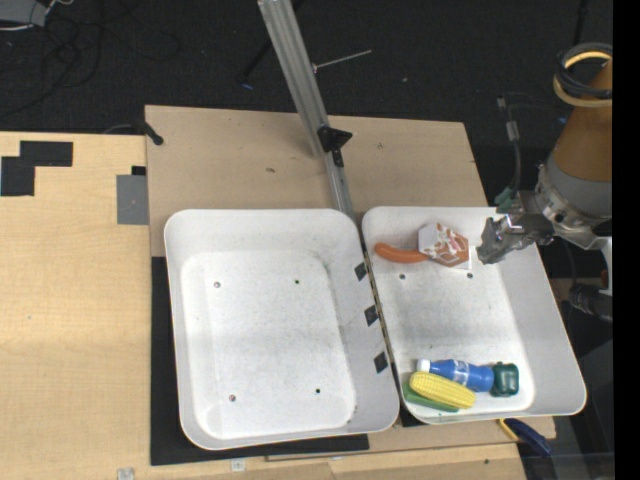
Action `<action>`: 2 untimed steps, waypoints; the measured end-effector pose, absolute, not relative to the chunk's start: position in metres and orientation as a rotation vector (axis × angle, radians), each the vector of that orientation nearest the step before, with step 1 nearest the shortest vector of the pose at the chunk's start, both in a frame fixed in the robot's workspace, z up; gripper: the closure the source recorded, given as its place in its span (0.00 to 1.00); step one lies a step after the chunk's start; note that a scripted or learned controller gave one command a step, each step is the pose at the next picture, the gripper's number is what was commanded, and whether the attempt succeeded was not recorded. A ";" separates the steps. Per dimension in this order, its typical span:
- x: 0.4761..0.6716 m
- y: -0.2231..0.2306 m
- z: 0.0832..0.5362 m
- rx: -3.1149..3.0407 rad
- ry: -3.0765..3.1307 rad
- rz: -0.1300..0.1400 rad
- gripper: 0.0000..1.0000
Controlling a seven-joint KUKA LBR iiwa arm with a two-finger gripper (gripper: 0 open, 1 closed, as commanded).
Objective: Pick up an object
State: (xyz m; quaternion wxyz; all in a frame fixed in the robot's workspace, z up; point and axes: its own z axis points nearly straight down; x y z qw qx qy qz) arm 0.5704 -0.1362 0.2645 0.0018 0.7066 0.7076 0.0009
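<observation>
I see a crumpled white-and-red packet (445, 244) just left of my gripper (493, 244); its grip, I cannot tell.

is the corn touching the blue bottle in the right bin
Touching. The camera view shows the corn lying against the blue bottle, no bin floor visible between them.
</observation>
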 end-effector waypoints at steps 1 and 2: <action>0.580 -0.083 0.247 2.221 2.229 -0.002 1.00; 0.597 -0.024 0.236 2.218 2.230 -0.001 1.00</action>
